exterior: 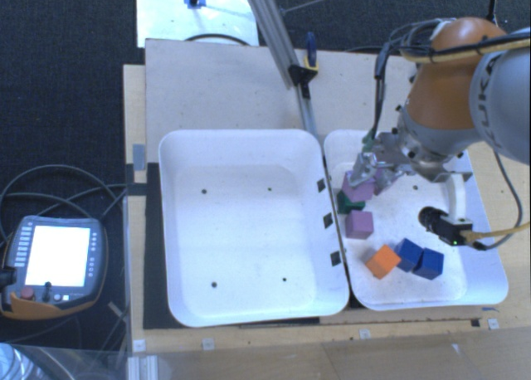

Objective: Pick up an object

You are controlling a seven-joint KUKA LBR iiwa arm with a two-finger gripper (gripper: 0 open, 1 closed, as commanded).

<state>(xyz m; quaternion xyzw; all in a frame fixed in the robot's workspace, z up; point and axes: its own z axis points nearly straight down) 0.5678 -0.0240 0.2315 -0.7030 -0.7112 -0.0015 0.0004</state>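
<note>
Blocks lie in the right bin (489, 283), six or so small pieces bunched toward its left wall. One purple block (358, 190) sits directly under the gripper (366, 172), with a dark green piece (343, 202) touching its lower left corner, hard against the bin's left wall. A second purple cube (359, 224) rests just below those two, flat on the floor of the bin. Further toward the bin's front edge an orange cube (382, 261) lies tilted, and two blue cubes (419, 258) sit just beside it, touching each other.

Right bin's left wall is pressed against the left bin (249, 221), so the green piece and the upper purple block have little room on that side. Bare white floor spreads between the cubes and the bin's right wall, except where a small black part (441, 225) on a white bracket hangs over it.

Arm (465, 88) comes in over the bin's back right corner, its orange band bulging above the wrist, and leans down and leftward. Its metal fingers point at the upper purple block and seem to meet its top; whether they are spread or closed on it I cannot tell.
</note>
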